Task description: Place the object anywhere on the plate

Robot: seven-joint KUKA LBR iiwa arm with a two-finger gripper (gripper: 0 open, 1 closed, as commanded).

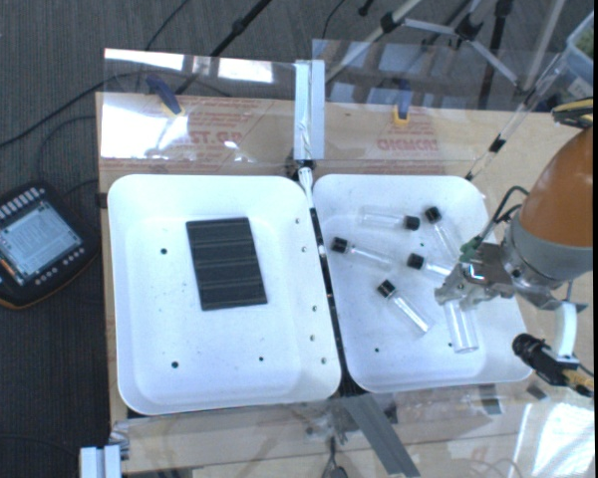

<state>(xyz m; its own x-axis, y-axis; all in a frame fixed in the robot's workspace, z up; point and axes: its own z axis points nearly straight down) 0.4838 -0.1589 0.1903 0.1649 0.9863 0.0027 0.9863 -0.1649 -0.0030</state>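
Observation:
A dark ribbed rectangular plate lies flat in the middle of the left bin. Several clear vials with black caps are scattered in the right bin: one near the divider, one at the centre, two at the back. My gripper hangs low over the right part of the right bin, beside a vial and just above another clear vial. I see nothing held in it.
A raised divider separates the two bins. Clear plastic walls stand behind them. A control pendant lies off the bench at the left. The grey and orange arm covers the right bin's right edge.

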